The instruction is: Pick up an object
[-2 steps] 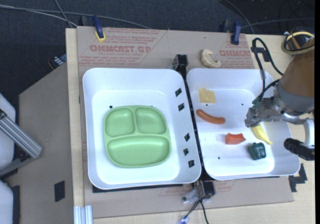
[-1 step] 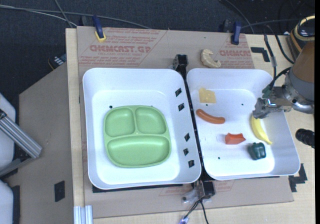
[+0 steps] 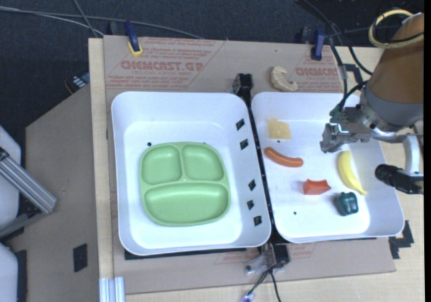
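Note:
The right bin (image 3: 296, 226) holds a yellow cheese square (image 3: 279, 129), an orange-red sausage (image 3: 283, 157), a small red piece (image 3: 316, 187), a yellow banana (image 3: 350, 172) and a dark teal object (image 3: 347, 203). My gripper (image 3: 332, 139) hangs over the right bin's upper right part, just above and left of the banana's top end and right of the cheese. The frame shows nothing between its fingers. The arm's grey and orange body (image 3: 399, 78) covers the bin's far right corner.
The left bin (image 3: 124, 159) holds a green three-compartment plate (image 3: 184, 182). A beige object (image 3: 284, 78) lies on the cardboard behind the right bin. Blue clamps (image 3: 133, 40) grip the board's rear edge. Cables run across the dark floor behind.

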Action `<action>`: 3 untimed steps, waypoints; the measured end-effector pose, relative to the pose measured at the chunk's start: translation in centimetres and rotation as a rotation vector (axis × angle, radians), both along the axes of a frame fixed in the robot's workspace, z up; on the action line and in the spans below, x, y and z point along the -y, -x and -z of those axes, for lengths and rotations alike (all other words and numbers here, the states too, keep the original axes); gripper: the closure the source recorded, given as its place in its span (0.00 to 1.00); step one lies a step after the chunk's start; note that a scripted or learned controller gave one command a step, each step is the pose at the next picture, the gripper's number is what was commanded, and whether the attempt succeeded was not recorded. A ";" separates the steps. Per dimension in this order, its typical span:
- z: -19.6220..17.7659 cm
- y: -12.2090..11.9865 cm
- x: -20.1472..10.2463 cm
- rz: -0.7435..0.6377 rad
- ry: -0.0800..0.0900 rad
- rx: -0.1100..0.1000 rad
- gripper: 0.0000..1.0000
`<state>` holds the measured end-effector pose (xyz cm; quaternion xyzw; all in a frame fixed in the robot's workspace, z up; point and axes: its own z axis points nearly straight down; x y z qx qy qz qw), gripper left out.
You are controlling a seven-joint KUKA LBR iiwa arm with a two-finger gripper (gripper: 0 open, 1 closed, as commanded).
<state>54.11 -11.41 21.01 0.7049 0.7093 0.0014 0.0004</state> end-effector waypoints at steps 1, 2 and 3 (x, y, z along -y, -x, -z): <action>-1.2 -1.1 -5.7 0.000 0.000 0.000 1.00; -1.9 -2.1 -11.9 -0.001 -0.001 -0.001 1.00; -2.8 -2.6 -16.9 0.000 -0.001 -0.001 1.00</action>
